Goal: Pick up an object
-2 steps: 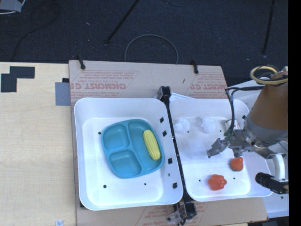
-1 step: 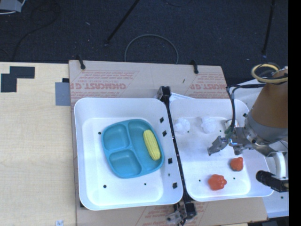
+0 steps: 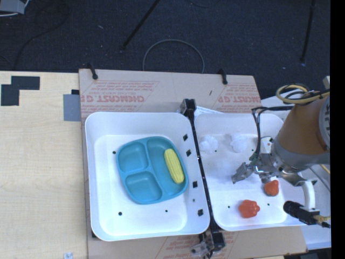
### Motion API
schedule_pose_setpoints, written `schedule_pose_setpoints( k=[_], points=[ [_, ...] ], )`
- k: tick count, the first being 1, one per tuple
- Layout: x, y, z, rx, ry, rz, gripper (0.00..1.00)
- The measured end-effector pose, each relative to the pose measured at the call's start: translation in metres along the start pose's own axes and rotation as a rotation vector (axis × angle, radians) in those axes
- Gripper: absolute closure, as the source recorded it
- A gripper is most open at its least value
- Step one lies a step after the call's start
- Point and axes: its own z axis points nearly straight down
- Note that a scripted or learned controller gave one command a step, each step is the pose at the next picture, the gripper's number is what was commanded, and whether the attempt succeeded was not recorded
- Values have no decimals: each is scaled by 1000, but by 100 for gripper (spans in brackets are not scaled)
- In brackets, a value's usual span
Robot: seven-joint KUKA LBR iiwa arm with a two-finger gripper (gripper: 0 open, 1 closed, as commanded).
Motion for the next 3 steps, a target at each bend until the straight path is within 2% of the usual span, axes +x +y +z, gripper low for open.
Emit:
schedule_pose_setpoints(
  k=[1, 2, 3],
  points=[
    [1, 0, 53, -3, -1, 1, 0],
    [-1, 0, 40, -5, -1, 7, 100],
    [-1, 4, -3, -7, -2, -1, 100]
  ],
)
